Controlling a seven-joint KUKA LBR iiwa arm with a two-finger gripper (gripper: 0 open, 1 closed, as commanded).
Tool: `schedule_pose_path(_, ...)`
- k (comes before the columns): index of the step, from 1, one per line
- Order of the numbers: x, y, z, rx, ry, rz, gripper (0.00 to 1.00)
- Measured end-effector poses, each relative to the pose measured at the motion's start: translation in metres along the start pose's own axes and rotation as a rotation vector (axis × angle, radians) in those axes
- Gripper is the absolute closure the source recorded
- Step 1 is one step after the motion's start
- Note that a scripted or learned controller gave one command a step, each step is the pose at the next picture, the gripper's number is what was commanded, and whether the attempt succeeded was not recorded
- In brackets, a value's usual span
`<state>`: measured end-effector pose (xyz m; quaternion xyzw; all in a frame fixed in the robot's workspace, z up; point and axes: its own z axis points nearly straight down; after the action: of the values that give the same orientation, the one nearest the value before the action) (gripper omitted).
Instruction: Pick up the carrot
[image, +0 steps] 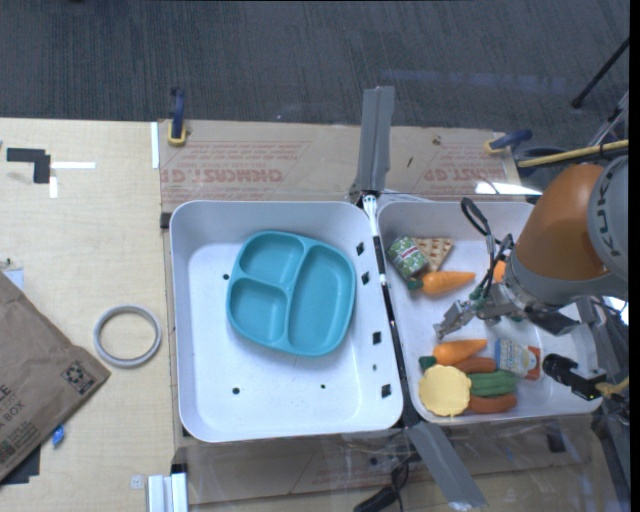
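**Tool poised over right bin, carrots lying below**

The arm reaches in from the right, its orange band over the right bin. The tool hangs low over the bin's middle, metal fingers angled down & left. Whether it's open or closed can't be told from this angle; nothing is visibly between the fingers.

Two carrot-like pieces lie in the right bin. One carrot sits just above-left of the tool, near the bin's left wall, touching or nearly touching a green packet & a waffle-like cracker toward the far side. A second carrot lies just below the tool, toward the near side. Which one the tool is lined up w/ can't be told.

Near the bin's front: a yellow round item, w/ a green veg piece & an orange-red piece beside it to the right. A small white carton sits right of the second carrot.

The left bin holds a teal divided plate, three compartments, lying flat near centre.

On the worktop, left of the bins: a roll of tape & a brown cardboard box at the edge of view. Cardboard sheet lies behind the bins.
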<state>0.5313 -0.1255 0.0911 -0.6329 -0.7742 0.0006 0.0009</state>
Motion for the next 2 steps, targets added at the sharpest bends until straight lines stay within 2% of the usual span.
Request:
schedule_pose_path(1,0.0388,-0.0475,0.0000,0.000,0.000,-0.103,0.00)
schedule_pose_path(2,0.0381,-0.0467,-0.0090,-0.003,0.000,-0.099,1.00)
